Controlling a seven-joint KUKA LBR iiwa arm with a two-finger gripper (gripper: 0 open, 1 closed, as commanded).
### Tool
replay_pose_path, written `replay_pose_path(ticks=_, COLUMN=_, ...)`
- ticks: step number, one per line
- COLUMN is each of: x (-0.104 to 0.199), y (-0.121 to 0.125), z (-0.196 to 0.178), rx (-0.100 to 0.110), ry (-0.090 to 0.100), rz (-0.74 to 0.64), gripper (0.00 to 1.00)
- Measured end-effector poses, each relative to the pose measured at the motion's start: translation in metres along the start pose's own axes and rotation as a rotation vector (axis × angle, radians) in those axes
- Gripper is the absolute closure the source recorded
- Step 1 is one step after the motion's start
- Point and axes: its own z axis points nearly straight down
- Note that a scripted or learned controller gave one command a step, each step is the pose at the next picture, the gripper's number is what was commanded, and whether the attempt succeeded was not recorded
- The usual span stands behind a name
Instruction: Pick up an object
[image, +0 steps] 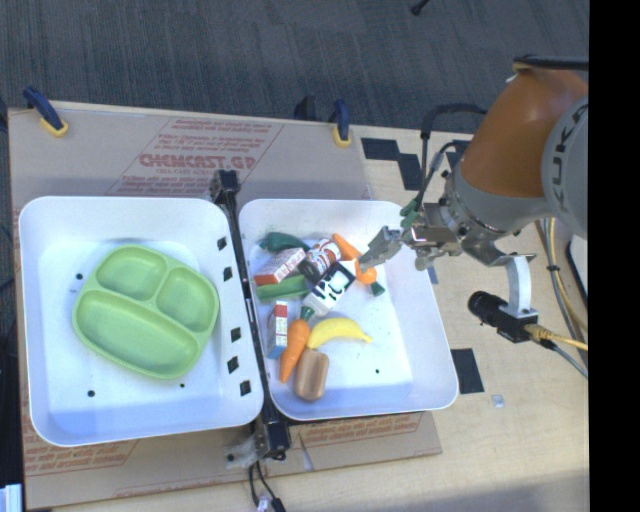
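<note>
While it hangs over the right bin (425, 340):
Gripper (378, 247): finger state unclear.
Carrot (350, 250): just beside its tip.

The grey arm (520, 150) reaches in from the right, tool (385, 243) angled leftward.

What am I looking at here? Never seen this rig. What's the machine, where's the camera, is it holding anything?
One fixed camera looks down at a slant on a bench. The grey robot arm with an orange band reaches in from the right; its two-finger gripper hovers over the right white bin. That bin holds small toy foods, among them a yellow banana and an orange carrot. The left white bin holds a green divided plate. Nothing sits visibly between the fingers.
</note>
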Motion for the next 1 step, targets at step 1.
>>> replay_pose_path(ticks=1, x=-0.0518, y=-0.0561, z=0.1051, rx=0.002, ry=0.0, rz=0.0, gripper=0.0)
